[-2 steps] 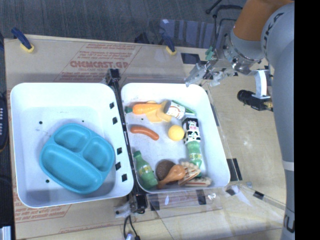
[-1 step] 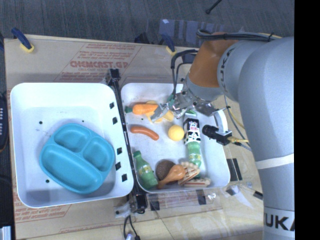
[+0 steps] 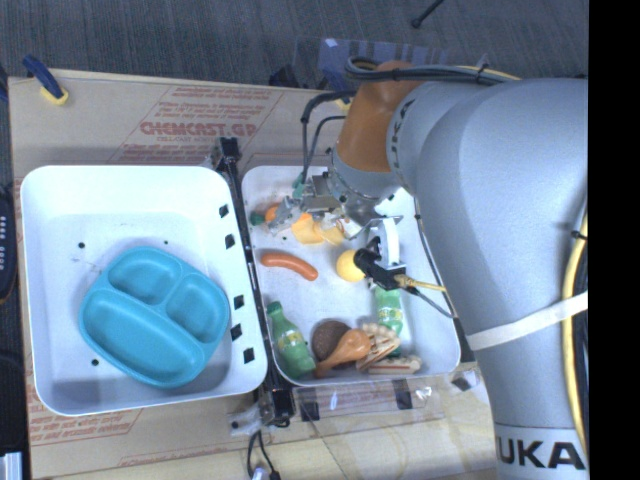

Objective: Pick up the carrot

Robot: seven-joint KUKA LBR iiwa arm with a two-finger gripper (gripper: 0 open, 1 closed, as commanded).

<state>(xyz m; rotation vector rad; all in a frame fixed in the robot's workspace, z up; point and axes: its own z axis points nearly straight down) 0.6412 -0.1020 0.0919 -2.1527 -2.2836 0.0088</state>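
Observation:
The carrot (image 3: 270, 213) is a small orange piece with a green end. It lies near the back left corner of the right bin (image 3: 440, 343). My gripper (image 3: 318, 206) hangs low over the back of that bin, just right of the carrot and above a yellow toy (image 3: 310, 231). The grey arm with its orange band (image 3: 365, 133) covers the bin's back right part. I see nothing lifted out of the bin.
The right bin also holds an orange-red sausage (image 3: 288, 264), a lemon (image 3: 349, 266), two green bottles (image 3: 290, 338) (image 3: 389, 313), a drumstick (image 3: 345, 349) and a wooden piece (image 3: 388, 353). The left bin (image 3: 60, 198) holds a blue divided plate (image 3: 155, 313).

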